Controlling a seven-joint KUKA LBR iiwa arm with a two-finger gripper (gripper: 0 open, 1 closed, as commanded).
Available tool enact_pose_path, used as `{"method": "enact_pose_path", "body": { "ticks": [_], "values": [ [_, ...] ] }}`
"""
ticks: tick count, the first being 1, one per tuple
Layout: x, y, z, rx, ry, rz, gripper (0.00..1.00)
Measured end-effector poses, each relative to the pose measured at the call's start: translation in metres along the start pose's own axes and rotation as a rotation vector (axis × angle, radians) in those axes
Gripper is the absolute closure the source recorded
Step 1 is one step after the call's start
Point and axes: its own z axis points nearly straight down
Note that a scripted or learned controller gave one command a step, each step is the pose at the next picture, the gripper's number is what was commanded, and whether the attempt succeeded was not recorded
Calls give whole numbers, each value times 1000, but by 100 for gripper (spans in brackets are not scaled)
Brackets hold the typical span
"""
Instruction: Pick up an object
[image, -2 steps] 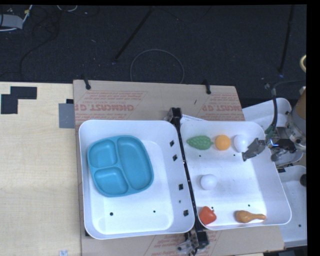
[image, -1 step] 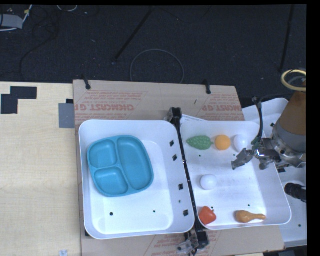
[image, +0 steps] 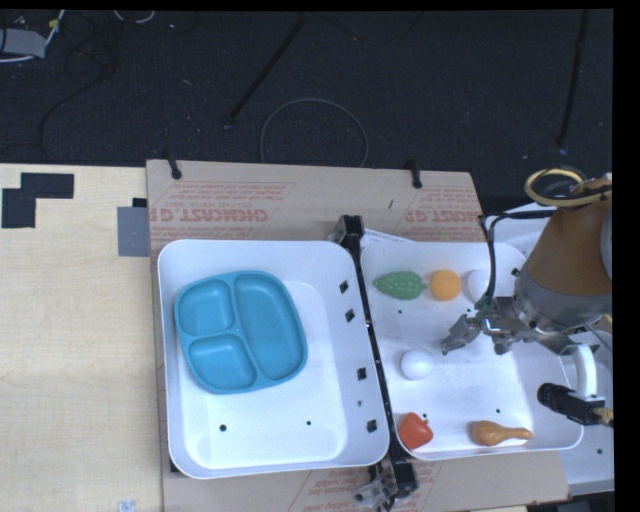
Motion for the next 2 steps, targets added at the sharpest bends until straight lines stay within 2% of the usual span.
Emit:
{"method": "enact_pose_path", "body": {
  "ticks": [1, 2],
  "values": [
    [1, -1, 54, 0, 0, 1, 0],
    [0, -1, 41, -2, -1, 7, 100]
  ]
}}
